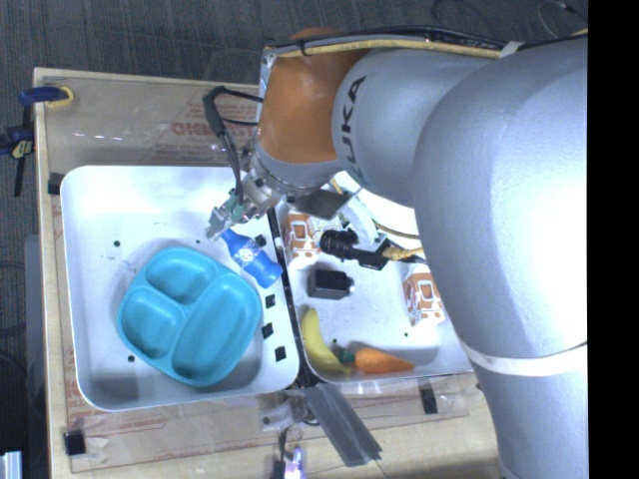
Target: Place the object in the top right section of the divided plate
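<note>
The end effector (226,218) is seen over the left bin (100,208), near its right edge. How far it is open cannot be told, and no hold on anything can be made out. The letters "UKA" are read on the grey arm (479,168). The object (252,257), small and blue with a pale patch, lies just below the end effector, close beside the plate (190,312) at its upper right rim. Orange-and-white packets (300,236), a banana (318,342) and a carrot (379,361) lie in the right bin (384,312).

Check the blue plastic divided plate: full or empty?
Empty. The blue plastic divided plate shows three bare sections; the small blue object is outside its rim.
</note>
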Controlling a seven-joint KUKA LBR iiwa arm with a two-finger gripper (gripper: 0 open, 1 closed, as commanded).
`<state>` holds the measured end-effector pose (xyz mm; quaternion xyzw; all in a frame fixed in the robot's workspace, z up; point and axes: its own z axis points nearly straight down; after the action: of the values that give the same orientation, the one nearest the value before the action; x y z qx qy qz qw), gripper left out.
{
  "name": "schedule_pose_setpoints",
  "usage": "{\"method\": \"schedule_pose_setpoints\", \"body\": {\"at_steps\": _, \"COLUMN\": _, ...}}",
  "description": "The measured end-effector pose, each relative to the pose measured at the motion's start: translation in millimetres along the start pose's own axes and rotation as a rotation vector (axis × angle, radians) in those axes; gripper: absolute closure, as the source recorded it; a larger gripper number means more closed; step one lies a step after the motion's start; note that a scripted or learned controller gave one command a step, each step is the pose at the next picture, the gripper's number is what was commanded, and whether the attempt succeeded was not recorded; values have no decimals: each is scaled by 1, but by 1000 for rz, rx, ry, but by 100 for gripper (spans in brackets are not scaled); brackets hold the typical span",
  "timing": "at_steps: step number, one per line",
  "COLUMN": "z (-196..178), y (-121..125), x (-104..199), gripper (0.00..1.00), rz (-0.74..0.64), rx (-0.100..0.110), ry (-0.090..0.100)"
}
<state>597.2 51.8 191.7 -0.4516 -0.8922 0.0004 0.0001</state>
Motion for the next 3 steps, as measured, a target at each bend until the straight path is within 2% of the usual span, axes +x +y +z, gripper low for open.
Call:
{"method": "schedule_pose_setpoints", "body": {"at_steps": 1, "z": 1, "y": 10, "x": 21, "gripper": 100, "rz": -40, "rx": 3, "ry": 2}}
{"method": "schedule_pose_setpoints", "body": {"at_steps": 2, "z": 1, "y": -19, "x": 9, "gripper": 100, "rz": 101, "rx": 5, "ry": 3}}
{"method": "schedule_pose_setpoints", "body": {"at_steps": 3, "z": -13, "y": 17, "x": 21, "gripper": 100, "rz": 51, "rx": 1, "ry": 1}}
